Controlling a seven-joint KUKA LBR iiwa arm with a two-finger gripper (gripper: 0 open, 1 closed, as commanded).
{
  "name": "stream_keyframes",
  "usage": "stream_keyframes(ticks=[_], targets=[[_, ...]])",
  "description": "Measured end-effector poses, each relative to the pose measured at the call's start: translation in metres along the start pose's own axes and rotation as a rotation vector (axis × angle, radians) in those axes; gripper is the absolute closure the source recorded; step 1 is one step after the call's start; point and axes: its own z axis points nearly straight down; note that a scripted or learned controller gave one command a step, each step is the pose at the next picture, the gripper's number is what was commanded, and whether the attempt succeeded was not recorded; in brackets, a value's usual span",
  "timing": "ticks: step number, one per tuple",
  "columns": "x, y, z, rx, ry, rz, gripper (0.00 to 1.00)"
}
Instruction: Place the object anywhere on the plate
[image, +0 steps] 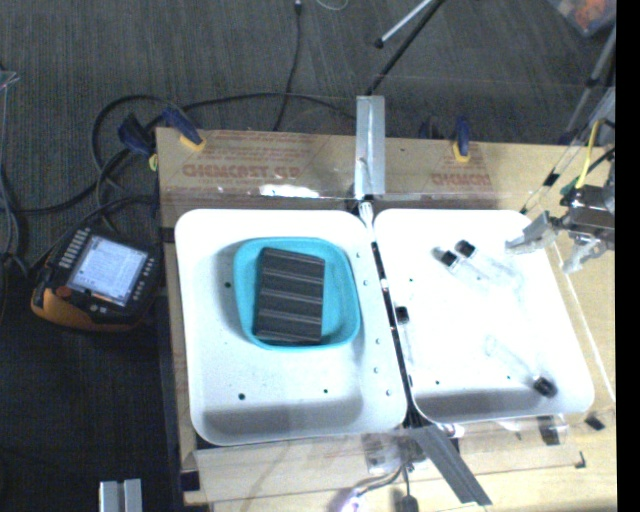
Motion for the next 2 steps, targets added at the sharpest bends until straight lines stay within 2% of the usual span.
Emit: stream_keyframes(ticks=[1, 2], targets=[[-0.0095, -0.0503, 0.0418, 0.002, 0.001, 0.040, 0.00], [-0.0095, -0.0502, 0.0417, 0.002, 0.001, 0.040, 0.00]])
